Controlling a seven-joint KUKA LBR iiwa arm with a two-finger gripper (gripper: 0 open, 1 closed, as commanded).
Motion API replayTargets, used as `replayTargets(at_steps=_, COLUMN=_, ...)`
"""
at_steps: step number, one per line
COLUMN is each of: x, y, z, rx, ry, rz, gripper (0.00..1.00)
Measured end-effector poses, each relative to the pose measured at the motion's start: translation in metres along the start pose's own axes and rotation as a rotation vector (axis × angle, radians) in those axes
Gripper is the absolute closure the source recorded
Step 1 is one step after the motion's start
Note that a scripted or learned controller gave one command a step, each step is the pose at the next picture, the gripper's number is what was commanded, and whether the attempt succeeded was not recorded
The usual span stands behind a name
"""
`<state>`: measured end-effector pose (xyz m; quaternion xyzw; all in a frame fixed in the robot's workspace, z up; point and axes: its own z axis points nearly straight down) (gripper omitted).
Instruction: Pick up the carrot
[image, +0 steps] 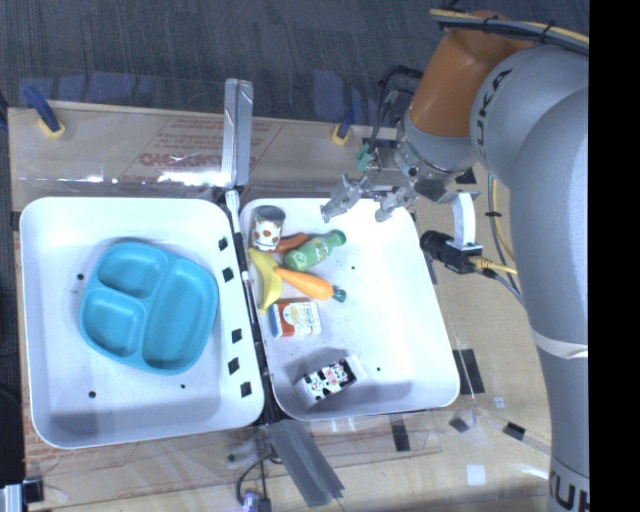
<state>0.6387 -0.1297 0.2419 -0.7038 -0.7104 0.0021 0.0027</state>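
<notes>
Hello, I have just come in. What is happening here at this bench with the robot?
A grey robot arm is reaching in toward the right bin, and its claw hovers open over the bin's far edge with nothing between its fingers. The carrot lies untouched in that bin, beside a banana and a green bottle. A blue divided plate sits in the left bin.

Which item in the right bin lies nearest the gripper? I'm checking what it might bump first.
The green bottle. It lies on its side closest below the gripper; the carrot, banana and can sit farther off.
</notes>
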Motion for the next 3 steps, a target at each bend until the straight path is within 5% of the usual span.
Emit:
replayTargets(at_steps=1, x=0.000, y=-0.035, z=0.149, rx=-0.001, ry=0.000, rz=-0.250, gripper=0.00)
replayTargets(at_steps=2, x=0.000, y=-0.035, z=0.140, rx=0.001, ry=0.000, rz=-0.255, gripper=1.00)
replayTargets(at_steps=3, x=0.067, y=-0.045, z=0.051, rx=-0.003, ry=-0.001, rz=-0.292, gripper=1.00)
